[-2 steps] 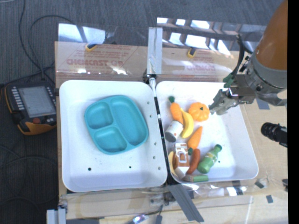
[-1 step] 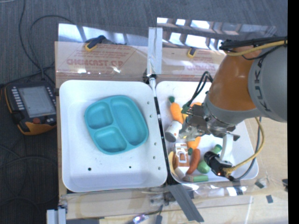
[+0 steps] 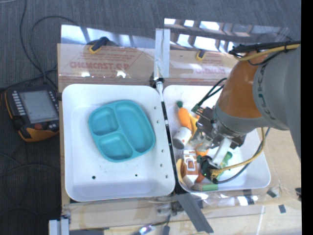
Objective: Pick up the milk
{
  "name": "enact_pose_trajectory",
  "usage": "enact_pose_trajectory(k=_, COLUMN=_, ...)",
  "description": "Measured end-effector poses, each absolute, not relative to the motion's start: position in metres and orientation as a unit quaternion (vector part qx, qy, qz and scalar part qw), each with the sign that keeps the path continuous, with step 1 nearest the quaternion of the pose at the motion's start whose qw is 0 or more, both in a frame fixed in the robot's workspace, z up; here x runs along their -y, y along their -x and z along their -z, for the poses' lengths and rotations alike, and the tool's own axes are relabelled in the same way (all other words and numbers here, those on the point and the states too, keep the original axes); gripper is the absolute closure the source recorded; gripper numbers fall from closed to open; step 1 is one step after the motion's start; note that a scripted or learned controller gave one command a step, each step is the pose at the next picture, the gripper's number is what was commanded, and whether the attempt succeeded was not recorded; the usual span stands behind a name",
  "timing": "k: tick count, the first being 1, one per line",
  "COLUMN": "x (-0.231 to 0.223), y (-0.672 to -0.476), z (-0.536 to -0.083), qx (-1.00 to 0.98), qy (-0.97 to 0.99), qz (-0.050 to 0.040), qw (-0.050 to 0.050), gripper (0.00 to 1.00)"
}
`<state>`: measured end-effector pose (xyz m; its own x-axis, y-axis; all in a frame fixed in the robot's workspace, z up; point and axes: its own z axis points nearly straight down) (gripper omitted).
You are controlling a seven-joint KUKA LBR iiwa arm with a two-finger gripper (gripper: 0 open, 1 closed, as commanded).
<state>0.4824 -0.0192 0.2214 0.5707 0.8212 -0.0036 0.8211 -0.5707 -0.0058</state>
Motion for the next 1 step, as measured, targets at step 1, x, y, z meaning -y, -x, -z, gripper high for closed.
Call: enact_pose_trajectory(k=1, x=0.0190, y=-0.4824, z=-0.2214, qx=0.463, qy=0.886, qz=-0.0029, qw=0.002, gripper=0.00)
